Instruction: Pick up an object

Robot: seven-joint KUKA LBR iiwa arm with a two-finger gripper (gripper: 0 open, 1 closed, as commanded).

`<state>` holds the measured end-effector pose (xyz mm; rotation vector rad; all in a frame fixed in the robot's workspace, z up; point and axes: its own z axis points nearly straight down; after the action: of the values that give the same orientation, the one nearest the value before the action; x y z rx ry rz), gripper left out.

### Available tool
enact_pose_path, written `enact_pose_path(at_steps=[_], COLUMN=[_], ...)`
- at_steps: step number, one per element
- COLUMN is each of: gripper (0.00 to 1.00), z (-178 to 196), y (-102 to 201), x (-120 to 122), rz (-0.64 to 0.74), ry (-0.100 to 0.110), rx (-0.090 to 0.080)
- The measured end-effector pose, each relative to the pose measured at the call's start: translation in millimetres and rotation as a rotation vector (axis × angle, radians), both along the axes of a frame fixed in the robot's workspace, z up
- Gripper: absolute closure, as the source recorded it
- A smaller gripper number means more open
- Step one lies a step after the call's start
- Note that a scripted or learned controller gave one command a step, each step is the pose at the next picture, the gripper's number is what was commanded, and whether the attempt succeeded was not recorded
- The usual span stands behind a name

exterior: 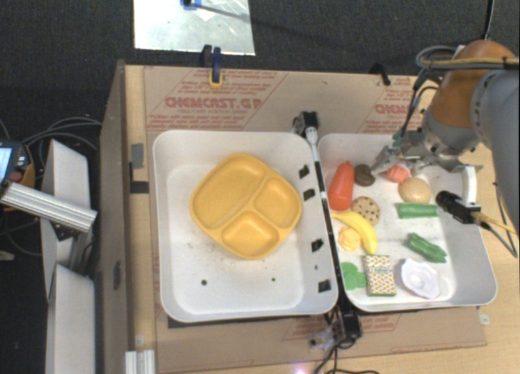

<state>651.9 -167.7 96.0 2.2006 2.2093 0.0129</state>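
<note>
Toys fill our right bin [479, 279]: nearest, a patterned box [379, 275] and white lid [420, 278]; farther, a banana [362, 228] and cookie [366, 208]. At the far end our gripper [404, 158] hangs over a pink piece [396, 174]; its grip we cannot tell.

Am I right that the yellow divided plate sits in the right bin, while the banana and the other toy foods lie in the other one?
Not quite. The camera view shows the yellow divided plate in the left bin, not the right one. The banana and the other toy foods lie in the right bin.
</note>
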Motion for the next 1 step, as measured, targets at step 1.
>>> enact_pose_path(at_steps=[1], gripper=[1.0], z=[7.9], y=[1.3], x=[-0.1], rz=[0.003], ry=[-0.001], rx=[0.002])
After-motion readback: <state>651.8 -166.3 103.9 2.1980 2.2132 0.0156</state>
